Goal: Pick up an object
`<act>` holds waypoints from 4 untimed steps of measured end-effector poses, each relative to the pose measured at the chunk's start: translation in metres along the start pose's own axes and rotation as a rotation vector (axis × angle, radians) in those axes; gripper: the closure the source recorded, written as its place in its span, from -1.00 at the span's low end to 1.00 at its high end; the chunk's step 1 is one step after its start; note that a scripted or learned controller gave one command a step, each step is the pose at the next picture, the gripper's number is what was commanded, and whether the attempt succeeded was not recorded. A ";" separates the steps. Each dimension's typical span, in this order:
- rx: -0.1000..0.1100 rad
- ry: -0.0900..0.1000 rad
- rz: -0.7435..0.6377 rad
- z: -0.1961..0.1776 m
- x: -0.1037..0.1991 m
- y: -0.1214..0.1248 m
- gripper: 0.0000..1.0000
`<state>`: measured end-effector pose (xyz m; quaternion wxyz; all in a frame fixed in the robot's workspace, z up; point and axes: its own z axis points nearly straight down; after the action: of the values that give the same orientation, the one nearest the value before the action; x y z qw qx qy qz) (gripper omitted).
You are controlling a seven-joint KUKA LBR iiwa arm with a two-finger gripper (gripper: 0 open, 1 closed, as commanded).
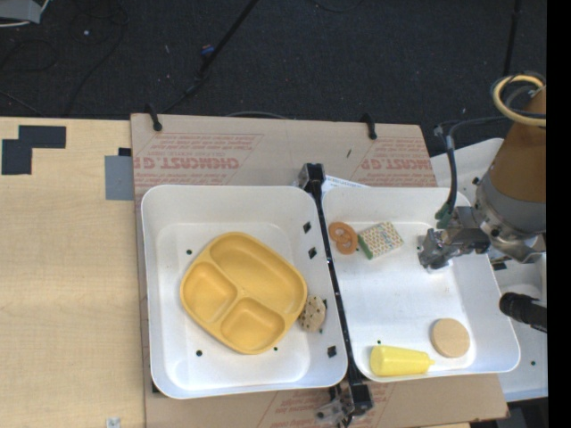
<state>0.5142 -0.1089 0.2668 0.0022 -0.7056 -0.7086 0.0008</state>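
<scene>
On the left of the table (62,275), the left bin (165,217) is holding a yellow divided plate (243,303), and a small speckled cookie-like piece (312,313) is lying against the plate's right edge, near the divider between the bins. Across the divider, the right bin (406,333) is carrying four loose items: an orange ring-shaped piece (343,236) and a pale speckled block (381,239) are sitting just beside each other near the far wall, while a yellow cone-like piece (399,360) and a round tan disc (450,337) are resting close together by the near wall.

Further right, the gripper (437,250) is hanging low over the right bin's bare right-hand part, well apart from every item; whether the jaws are wide or narrow cannot be told from here, and nothing is showing between them. The arm appears to be in the approach step, with no object picked yet. The next move is likely calling for a shift toward one item, perhaps the block to its left or the disc nearer the camera, then a descent with the jaws straddling it before closing.
</scene>
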 end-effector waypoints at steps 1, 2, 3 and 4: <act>0.001 0.000 0.000 0.016 0.048 0.009 1.00; 0.001 0.000 -0.001 0.029 0.109 0.012 1.00; 0.001 0.000 -0.001 0.031 0.158 0.002 1.00; 0.001 -0.001 -0.001 0.048 0.212 0.011 1.00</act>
<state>0.5237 0.1028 0.2194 0.0020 -0.7052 -0.7090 0.0016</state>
